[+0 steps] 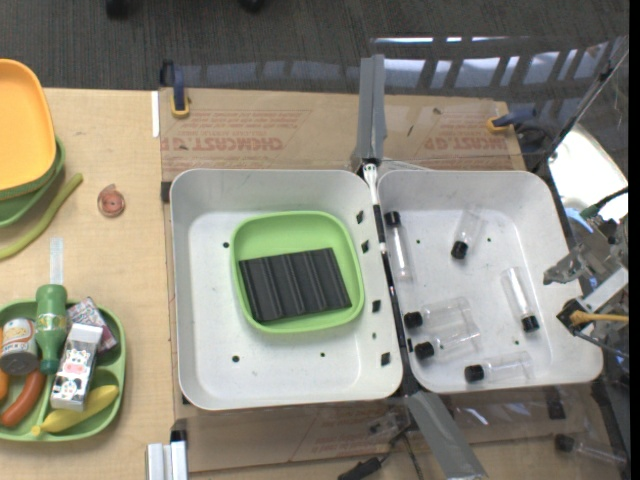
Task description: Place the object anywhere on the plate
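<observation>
I can't tell my gripper's (592,298) finger state, so I'll grab a vial (520,297) & drop it mid plate (298,318).

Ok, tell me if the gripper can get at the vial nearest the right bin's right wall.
Probably yes. That vial lies apart from the others, nothing over it, and the gripper sits just past the right bin's wall beside it.

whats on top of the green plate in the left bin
A dark grey ribbed slab lies flat on the green plate, covering most of its middle. The plate surface under it is hidden; the green rim shows all around.
</observation>
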Motion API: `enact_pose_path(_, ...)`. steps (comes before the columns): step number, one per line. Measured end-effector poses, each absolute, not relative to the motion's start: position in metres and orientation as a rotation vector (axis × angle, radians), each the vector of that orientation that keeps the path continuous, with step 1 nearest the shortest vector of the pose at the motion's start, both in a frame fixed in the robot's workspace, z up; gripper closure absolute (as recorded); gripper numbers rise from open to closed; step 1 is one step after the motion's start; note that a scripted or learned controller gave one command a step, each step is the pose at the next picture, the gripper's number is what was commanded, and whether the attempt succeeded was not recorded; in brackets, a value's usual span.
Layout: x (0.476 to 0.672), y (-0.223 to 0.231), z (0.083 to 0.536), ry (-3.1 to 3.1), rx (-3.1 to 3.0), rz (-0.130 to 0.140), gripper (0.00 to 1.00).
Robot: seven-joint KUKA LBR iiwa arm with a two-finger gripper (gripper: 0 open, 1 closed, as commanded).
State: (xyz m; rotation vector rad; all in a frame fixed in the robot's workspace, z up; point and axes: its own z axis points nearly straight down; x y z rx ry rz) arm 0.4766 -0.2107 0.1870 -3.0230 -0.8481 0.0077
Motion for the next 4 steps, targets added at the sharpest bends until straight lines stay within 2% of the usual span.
enact_pose_path(2, 0.476, -0.222, 0.161, -0.319, -3.123, 0.009, 0.00)
enact_pose_path(4, 0.476, -0.221, 0.136, -0.314, -3.123, 0.009, 0.00)
